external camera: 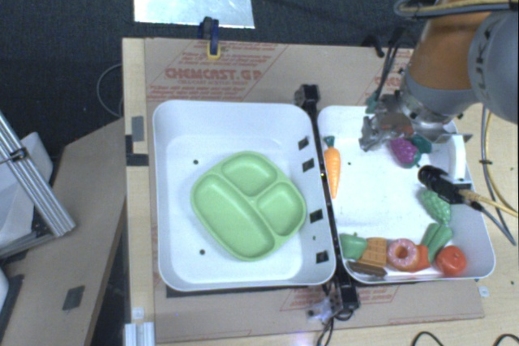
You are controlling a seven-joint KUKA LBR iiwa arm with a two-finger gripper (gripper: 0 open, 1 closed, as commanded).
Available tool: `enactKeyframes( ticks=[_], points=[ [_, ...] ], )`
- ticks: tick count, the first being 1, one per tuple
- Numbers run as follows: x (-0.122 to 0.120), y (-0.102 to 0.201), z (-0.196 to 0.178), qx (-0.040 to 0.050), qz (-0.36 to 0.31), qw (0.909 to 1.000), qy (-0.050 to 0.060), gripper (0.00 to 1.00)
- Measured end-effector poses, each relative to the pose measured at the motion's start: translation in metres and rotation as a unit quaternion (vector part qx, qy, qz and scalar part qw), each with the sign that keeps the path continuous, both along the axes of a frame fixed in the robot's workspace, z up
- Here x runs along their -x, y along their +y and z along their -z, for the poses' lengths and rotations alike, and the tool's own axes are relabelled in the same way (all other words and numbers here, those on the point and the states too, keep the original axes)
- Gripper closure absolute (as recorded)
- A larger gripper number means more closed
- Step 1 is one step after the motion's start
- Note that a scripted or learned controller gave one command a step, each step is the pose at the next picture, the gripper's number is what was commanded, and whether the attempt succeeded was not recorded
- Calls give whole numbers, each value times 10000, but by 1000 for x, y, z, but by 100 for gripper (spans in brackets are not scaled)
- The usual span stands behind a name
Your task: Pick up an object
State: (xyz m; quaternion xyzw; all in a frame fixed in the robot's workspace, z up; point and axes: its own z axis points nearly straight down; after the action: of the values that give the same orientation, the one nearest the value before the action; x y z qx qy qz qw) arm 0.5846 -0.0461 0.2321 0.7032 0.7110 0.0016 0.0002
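Camera view: glossy white bin (486, 251); lumpy purple grapes (403, 150) beside jaws.

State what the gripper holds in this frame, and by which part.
It cannot be told. The two-finger gripper hangs over the far end of the right white bin, beside the purple toy grapes; nothing shows between its fingers.

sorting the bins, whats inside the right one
In the right bin: carrot, purple grapes, donut, tomato, waffle, green vegetables. The gripper covers the back corner.
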Motion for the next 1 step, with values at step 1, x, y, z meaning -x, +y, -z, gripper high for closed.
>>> enactKeyframes(
  ticks=[1],
  points=[
    [-22, 48, 11, 1, 5, 10000, 1, 100]
  ],
)
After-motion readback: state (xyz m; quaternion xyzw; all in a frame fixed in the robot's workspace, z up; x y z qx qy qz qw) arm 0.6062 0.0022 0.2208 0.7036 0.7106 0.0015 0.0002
